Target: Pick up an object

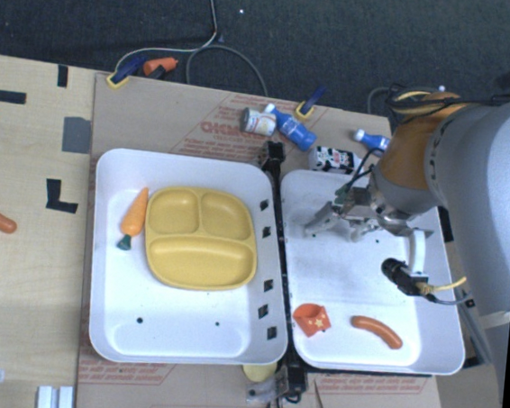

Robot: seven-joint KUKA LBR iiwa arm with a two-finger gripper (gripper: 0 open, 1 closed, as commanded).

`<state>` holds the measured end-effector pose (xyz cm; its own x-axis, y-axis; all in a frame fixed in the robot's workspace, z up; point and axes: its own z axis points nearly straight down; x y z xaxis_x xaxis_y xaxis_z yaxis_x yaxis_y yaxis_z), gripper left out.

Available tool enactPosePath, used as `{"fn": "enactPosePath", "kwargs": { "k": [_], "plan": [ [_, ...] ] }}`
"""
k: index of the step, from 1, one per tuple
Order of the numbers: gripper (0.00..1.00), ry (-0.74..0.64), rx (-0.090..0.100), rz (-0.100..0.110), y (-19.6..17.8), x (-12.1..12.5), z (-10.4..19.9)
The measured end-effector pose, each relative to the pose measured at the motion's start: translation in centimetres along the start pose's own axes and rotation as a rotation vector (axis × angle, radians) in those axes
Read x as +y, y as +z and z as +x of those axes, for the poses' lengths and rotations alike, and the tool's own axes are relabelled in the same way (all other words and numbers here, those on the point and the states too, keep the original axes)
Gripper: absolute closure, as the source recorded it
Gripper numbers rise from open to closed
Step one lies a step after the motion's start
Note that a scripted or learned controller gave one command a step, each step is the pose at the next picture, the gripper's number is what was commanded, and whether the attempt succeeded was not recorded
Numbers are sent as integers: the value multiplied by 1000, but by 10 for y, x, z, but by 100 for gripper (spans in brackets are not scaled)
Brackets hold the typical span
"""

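**Camera view: arm poised in the right bin, nothing yet in its grasp**

The camera view showed the grey arm with its orange band (414,152) reaching in from the right over the right-hand shallow white bin (329,193). The two-finger gripper (325,222) hung near the bin's upper left part, its fingers spread apart into an open fork with only bare white bin floor between them. It held nothing.

The nearest candidates lay along the same bin's near edge: a small orange-red crumpled-looking toy piece (312,318) and, just beside it to the right, a curved orange-brown toy sausage (377,330). Both sat well apart from the gripper. In the left-hand shallow white bin (178,335) rested a yellow plastic plate with three compartments (201,238), with an orange toy carrot (134,212) lying just beside its left edge.

By my judgement, the task stood at the approach step: no object had been reached. The next move would call for carrying the open gripper towards the near edge of the right bin, centring it over one of the two small pieces, lowering it, and closing. The sausage would be best gripped across its narrow width.
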<state>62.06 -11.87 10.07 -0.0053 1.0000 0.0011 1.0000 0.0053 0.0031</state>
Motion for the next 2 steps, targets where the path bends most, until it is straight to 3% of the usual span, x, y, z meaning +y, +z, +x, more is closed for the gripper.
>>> {"fn": "enactPosePath", "kwargs": {
  "k": [1,2],
  "plan": [
    [0,4,-6,-3,14,-24,20],
    [0,-2,0,-11,-91,23,72]
  ]
}}
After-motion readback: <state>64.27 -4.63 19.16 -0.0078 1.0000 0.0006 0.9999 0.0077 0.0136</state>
